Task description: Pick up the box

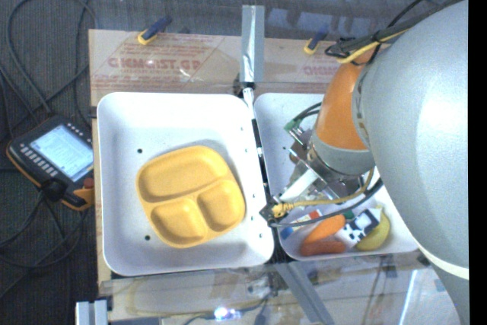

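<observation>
The box [359, 224], small and white with black and blue print, lies near the front of the right bin [278, 114]. It sits between an orange carrot-shaped thing [326, 227] and a yellow fruit [374, 237]. My gripper [329, 188] hangs low over the right bin, just behind and left of the box, under the orange wrist band. The arm's big grey body covers most of that bin and hides part of the box.
A yellow divided plate [192, 195] lies in the left bin [122, 125]. A red thing [319, 246] rests against the right bin's front wall, below the carrot shape. A handheld controller [52, 156] sits on the floor to the left of the bench.
</observation>
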